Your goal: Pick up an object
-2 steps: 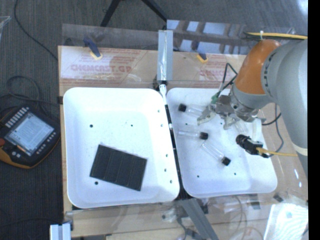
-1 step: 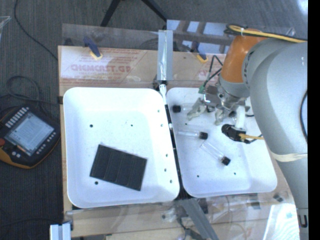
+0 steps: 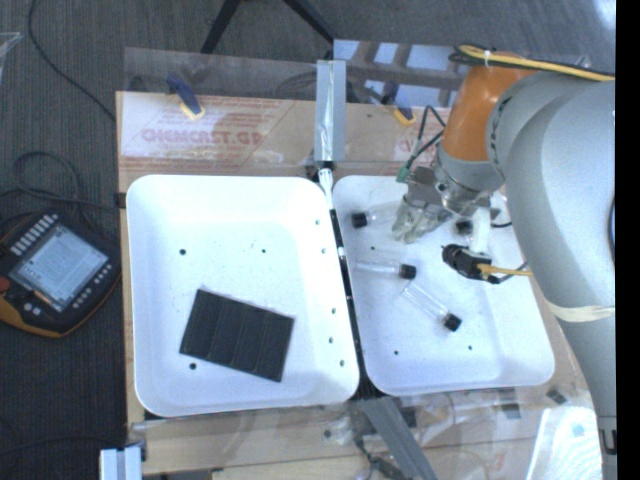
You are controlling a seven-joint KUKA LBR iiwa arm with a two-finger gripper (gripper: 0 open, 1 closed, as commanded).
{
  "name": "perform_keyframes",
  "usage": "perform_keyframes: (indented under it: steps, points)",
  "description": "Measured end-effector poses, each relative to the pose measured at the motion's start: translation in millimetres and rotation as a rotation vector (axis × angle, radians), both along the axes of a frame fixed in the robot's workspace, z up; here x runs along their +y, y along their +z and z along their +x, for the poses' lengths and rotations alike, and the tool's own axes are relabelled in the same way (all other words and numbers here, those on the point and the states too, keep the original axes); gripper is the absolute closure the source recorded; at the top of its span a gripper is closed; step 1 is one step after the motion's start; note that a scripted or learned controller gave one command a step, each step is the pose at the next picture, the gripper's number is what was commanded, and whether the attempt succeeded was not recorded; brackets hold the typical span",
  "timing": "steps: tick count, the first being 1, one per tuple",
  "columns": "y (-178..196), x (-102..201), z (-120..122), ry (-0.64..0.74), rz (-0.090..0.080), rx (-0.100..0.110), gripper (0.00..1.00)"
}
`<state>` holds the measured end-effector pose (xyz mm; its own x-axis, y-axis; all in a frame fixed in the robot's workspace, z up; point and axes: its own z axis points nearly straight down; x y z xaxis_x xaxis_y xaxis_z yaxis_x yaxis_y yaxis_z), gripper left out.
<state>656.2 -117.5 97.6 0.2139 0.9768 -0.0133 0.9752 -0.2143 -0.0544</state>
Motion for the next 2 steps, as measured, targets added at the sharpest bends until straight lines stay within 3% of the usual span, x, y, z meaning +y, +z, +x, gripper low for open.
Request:
perform_keyframes:
  steps: [1, 2]
  points:
    - [9, -1, 0, 0.000, -0.004, 0.003, 1.00]
    - [-6, -10, 2, -0.312, -0.007, -0.065, 1.00]
